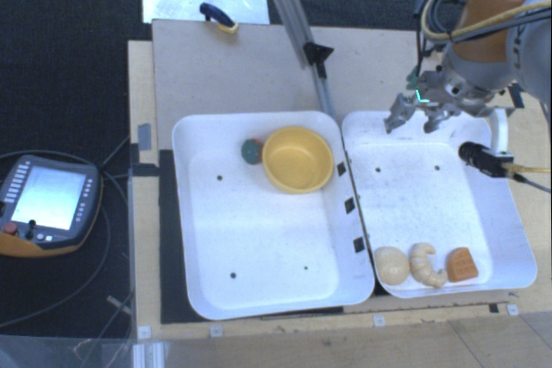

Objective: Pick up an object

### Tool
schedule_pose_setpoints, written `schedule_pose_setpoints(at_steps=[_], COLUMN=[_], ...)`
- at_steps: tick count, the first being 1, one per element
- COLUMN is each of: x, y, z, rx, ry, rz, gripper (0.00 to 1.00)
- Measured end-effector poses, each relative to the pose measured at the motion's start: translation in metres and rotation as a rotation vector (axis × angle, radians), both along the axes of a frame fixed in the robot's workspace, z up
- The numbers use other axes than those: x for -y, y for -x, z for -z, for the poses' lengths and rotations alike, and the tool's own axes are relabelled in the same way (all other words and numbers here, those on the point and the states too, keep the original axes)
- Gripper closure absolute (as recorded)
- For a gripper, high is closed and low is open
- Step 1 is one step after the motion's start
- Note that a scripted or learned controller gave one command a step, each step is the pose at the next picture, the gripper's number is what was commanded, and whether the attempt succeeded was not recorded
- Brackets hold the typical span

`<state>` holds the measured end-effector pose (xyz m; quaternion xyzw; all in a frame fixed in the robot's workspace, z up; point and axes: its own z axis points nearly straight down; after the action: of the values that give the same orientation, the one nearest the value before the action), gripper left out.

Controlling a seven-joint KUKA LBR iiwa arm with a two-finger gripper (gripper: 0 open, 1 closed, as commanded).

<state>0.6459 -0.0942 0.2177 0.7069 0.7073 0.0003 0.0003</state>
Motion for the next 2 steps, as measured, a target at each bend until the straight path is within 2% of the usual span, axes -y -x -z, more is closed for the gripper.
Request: schedule_pose_setpoints(at_steps=[1,2], x=[0.000,-0.001], y=[0.000,-0.005], z=[0.000,0.061], rx=[0.000,-0.004], ry=[0.000,0.000], rz=[0.000,0.000], gripper=[0.00,0.00])
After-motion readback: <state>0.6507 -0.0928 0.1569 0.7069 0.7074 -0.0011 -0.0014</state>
